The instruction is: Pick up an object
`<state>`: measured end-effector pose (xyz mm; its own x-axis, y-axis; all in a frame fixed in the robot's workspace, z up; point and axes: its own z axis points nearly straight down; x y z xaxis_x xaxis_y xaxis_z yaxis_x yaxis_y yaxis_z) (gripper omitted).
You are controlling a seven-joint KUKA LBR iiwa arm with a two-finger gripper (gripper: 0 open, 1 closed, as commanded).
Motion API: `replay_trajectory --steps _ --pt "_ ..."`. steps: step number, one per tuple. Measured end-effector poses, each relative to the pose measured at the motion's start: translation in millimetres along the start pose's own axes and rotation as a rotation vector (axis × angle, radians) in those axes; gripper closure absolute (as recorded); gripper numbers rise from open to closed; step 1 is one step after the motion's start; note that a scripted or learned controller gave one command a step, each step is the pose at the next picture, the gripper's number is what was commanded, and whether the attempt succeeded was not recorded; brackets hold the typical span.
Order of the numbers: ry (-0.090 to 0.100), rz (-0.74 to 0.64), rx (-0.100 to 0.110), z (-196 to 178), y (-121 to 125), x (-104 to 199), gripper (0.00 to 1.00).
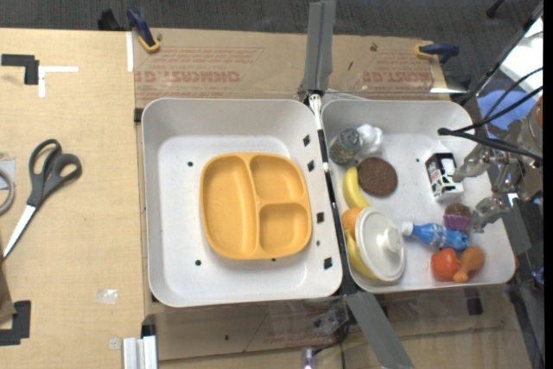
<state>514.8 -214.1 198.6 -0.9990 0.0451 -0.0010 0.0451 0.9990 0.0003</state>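
Low in the right bin (406, 112), closest to the camera, a white lidded pot (381, 244) sits beside a banana (352, 186), with a blue bottle (435, 233), a tomato (445, 264) and an orange drumstick-shaped toy (470, 260) crowded along the front edge. Further back lie a brown round cookie (378, 175), a crumpled silver and white bundle (357, 141) and a small white carton (441, 174). The left bin (164, 186) holds a yellow divided plate (256, 205). The gripper (491, 186) hangs at the right rim of the right bin, its metal fingers spread apart and holding nothing. A small dark purple object (458, 214) lies just beside the lower finger, and the carton is near, to the left. The risk, as I judge it, is the crowding: the purple object, bottle and tomato nearly touch, so a closing finger could land on a neighbour, push the pile aside or pinch only an edge that slips out. The bin wall so near the fingers could also block a clean descent.
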Motion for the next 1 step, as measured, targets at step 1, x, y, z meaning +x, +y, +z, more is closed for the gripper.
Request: replay_trajectory --steps 1 --pt "0.000 0.051 -0.001 83.8 -3.1 -76.1 0.00"
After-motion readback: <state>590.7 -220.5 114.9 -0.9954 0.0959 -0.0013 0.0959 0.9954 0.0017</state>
